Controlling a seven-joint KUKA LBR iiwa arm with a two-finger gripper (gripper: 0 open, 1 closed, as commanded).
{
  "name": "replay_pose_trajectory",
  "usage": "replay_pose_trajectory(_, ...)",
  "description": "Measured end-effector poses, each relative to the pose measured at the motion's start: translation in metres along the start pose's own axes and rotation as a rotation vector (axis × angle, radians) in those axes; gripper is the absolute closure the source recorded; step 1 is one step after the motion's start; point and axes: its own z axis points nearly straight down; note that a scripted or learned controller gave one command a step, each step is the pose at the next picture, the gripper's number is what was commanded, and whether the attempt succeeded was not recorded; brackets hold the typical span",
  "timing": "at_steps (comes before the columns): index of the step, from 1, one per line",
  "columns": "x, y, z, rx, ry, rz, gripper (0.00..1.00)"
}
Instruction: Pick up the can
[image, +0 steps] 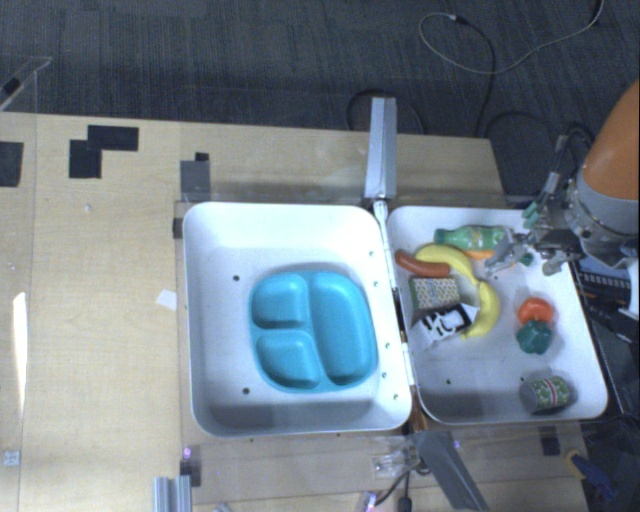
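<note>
Above the right white bin's far rim hangs my gripper, jaw state untellable; the patterned grey-green can lies by its near rim, awaiting me.

You see a pale wooden bench marked with black squares, bordered above by dark grey carpet crossed by a thin looping cable.

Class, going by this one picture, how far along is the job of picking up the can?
Done: nothing yet. The can lies untouched in the near corner of the right bin. In hand: the gripper is at that bin's far side, by the green bottle. Left: reaching the can, gripping and lifting it.
</note>
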Motion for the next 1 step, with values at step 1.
replay_pose_trajectory(1,0.0481,-0.0694,0.0684,0.000,0.000,-0.273,0.00)
